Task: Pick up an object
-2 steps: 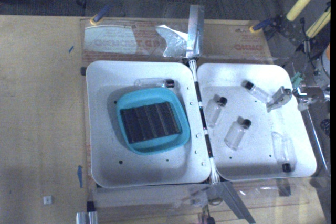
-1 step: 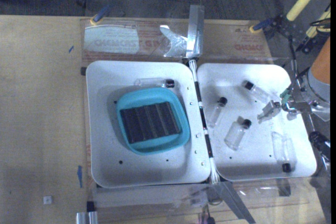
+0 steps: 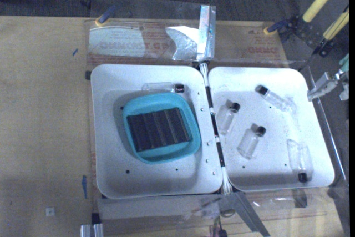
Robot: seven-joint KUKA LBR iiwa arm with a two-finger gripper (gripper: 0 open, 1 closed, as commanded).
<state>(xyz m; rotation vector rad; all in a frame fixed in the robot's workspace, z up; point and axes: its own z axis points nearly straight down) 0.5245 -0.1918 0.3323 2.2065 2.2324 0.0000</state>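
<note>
Vial [image 3: 274,98], lying tilted in the upper part of the right bin [image 3: 222,77], is the object closest to the hand [image 3: 324,86]. The hand appears as a pale grey piece at that bin's right rim, above the bin wall and apart from every object. Whether it is spread or pressed together cannot be told at this size. Nothing is seen held in it, so the step in hand looks like the approach, with the pick itself not yet begun.

This vial is clear, with a black cap pointing up-left. 3 more of the same kind lie in the right bin: the corner vial [image 3: 297,159] near the lower right, the middle vial [image 3: 250,140], and the left vial [image 3: 227,115] just beside the divider. All 4 lie flat and well apart.

The next move likely calls for travelling in over 1 vial, turning to cross its narrow width, then descending. Clear, round bodies may roll or slip.

Farther out, the left bin [image 3: 105,119] holds a teal dish [image 3: 161,147] and 1 more vial [image 3: 162,87] above it.
</note>
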